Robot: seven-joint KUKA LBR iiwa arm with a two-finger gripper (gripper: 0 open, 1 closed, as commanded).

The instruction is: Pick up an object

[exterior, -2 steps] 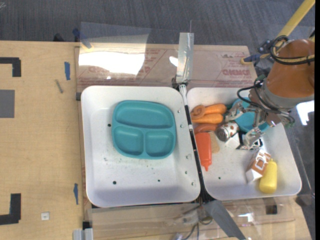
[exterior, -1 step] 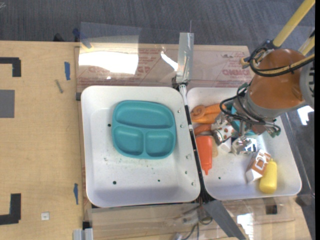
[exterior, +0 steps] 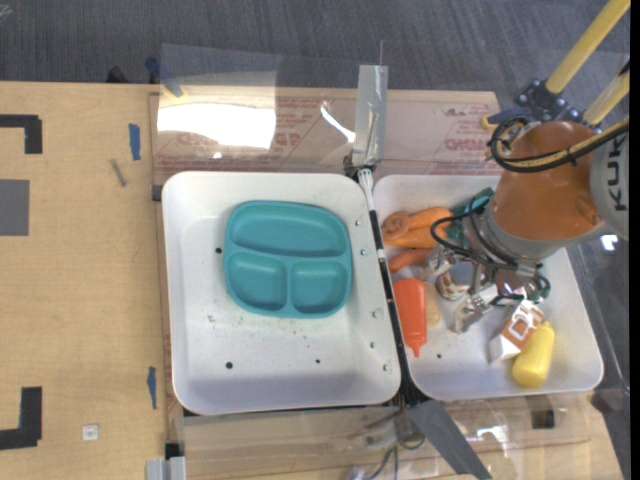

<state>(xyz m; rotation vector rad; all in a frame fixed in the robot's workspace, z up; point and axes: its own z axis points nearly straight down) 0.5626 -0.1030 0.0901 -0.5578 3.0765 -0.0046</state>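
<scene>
Camera view: the hand (exterior: 478,290) hangs low inside the right bin (exterior: 585,368), under the orange wrist band (exterior: 540,183); whether it is released or clenched I cannot tell. Just left of it lies an orange bottle (exterior: 411,313) along the bin's left wall, with an orange carrot-like toy (exterior: 415,226) above it. To its lower right sits a yellow object (exterior: 534,356) beside a small white-and-orange carton (exterior: 520,325). The left bin (exterior: 190,268) holds a teal divided plate (exterior: 288,258). Both bins rest on the surface (exterior: 70,298).
</scene>
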